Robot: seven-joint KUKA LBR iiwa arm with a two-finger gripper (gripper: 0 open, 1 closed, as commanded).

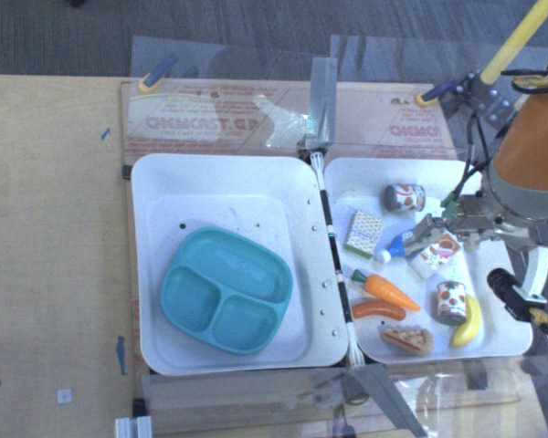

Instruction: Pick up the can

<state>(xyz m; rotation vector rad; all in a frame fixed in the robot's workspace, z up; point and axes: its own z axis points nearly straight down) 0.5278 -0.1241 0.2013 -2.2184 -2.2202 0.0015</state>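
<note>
Two cans are in the right bin [507,336]. One, red and grey [404,197], lies on its side near the bin's back. The other, with a red fruit label [450,301], stands near the front right beside a banana [467,323]. My gripper [431,230] hangs over the middle of the right bin, between the two cans. It is just above a white and red carton [437,255] and next to a small blue bottle [397,245]. No can is in its grasp.
The right bin also holds a white and green box [363,234], a carrot [389,290], a sausage [378,311] and a pizza slice [406,339]. A teal divided plate [226,289] lies in the left bin [155,190]. Cables hang by the arm [530,153].
</note>
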